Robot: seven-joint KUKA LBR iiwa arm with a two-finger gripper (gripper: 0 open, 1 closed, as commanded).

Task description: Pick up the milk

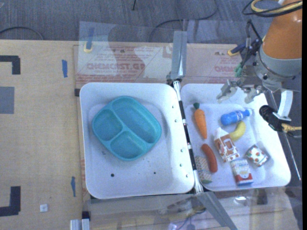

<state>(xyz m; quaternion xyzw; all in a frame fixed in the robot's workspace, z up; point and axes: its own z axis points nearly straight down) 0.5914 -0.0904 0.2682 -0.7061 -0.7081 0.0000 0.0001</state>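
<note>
The milk point(226, 147), a small white carton with a gable top and orange-red print, lies in the middle of the right bin point(283, 176). It rests between a yellow banana point(238, 131) and a red sausage point(209, 157). My gripper point(237, 95) hangs over the far part of the right bin, above and behind a blue bottle point(234, 117). Its two fingers are spread open with nothing between them. The gripper is well apart from the milk, farther back in the bin.
Also in the right bin are an orange carrot point(200, 120), a white carton with a red base point(242, 171), a small patterned box point(256, 155) and a striped item point(202, 168). The left bin point(96, 176) holds a blue divided plate point(126, 127). Cables hang by the arm.
</note>
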